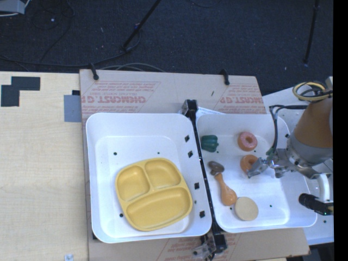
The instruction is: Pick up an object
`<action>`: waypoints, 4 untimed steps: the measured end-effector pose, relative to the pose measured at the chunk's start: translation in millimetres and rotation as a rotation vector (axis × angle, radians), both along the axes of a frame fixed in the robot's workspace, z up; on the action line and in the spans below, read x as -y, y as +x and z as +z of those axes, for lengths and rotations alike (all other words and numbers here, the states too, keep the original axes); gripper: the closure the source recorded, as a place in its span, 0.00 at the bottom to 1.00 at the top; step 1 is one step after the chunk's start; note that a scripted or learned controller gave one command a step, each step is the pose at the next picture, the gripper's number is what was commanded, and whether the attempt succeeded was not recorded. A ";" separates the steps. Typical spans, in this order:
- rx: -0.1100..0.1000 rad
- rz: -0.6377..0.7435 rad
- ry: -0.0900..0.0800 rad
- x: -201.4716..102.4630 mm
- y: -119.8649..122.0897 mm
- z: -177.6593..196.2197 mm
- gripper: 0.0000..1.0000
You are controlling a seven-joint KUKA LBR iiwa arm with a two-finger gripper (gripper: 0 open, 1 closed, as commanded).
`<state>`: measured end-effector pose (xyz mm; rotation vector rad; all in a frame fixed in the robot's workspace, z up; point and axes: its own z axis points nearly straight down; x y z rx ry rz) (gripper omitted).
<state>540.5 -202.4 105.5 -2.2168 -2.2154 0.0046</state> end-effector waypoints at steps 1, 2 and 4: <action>0.002 -0.001 -0.001 -1.2 -0.3 -18.9 0.00; 0.006 -0.003 -0.002 -0.2 0.6 -6.6 1.00; 0.010 0.003 -0.004 -13.3 0.1 93.1 1.00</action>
